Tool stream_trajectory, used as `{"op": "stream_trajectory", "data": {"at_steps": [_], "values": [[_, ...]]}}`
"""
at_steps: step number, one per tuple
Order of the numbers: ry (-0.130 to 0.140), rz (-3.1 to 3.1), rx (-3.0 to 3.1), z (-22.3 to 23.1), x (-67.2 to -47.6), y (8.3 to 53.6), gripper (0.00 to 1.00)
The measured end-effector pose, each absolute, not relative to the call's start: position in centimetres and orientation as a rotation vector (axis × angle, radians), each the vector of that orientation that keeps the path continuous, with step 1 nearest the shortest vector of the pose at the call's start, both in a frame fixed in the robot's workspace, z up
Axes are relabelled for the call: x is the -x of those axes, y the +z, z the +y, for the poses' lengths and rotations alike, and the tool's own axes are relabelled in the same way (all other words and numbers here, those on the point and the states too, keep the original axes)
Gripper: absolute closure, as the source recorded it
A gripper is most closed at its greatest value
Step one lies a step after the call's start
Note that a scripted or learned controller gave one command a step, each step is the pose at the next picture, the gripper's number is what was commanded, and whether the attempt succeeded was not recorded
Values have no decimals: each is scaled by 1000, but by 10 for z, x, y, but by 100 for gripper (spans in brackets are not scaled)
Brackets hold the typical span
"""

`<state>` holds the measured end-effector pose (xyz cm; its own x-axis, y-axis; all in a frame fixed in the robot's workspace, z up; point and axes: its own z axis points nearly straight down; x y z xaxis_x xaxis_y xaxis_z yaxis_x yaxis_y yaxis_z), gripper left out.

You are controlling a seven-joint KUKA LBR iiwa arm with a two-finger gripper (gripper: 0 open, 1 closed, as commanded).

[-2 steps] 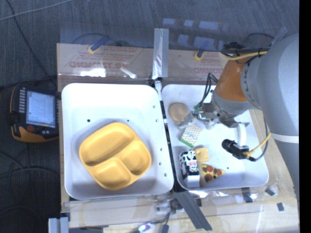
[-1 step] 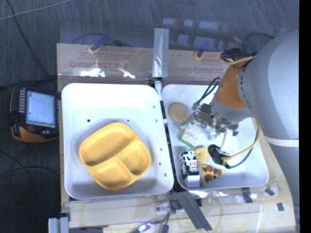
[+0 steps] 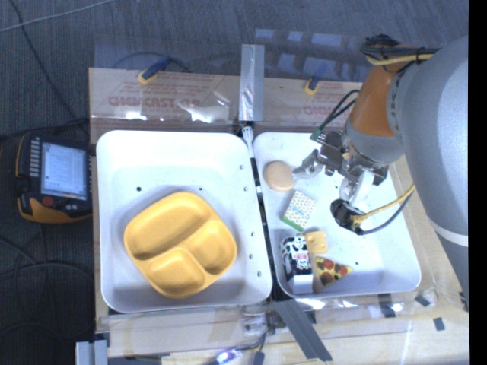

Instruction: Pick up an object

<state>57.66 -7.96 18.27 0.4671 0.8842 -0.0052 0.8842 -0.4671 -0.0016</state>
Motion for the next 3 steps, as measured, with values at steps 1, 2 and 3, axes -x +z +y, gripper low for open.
{"op": "stream_trajectory", "data": {"at_steps": [1, 2, 3], "values": [[-10, 1690, -2648, -55, -557, 182, 0], [-11, 1708, -2640, -32, -512, 182, 0], [-7, 1887, -2516, -94, -483, 164, 0]]}}
